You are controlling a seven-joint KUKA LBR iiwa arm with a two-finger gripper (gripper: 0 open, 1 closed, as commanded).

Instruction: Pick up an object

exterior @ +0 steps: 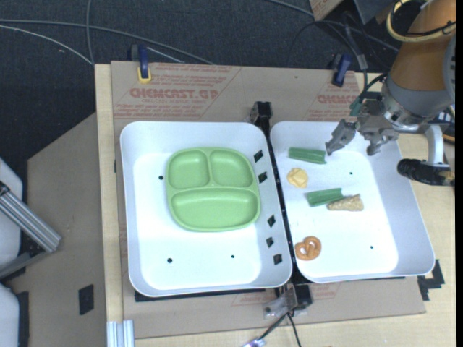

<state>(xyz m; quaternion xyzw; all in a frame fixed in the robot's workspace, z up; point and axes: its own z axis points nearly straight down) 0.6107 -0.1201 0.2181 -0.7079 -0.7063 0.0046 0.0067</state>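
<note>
I see my gripper point(356, 143) spread wide with nothing in it, up over the right bin point(405, 223). One finger is near a green stick point(307, 155).

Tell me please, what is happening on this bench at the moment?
A grey robot arm with an orange band reaches in from the right over the right white bin. Its pincer is open and holds nothing; it hangs beside a green stick-shaped piece. In that bin also lie a small yellow lump, a second green stick, a beige crumbly piece and an orange pretzel-shaped item. The left white bin holds a green divided plastic plate.
</note>
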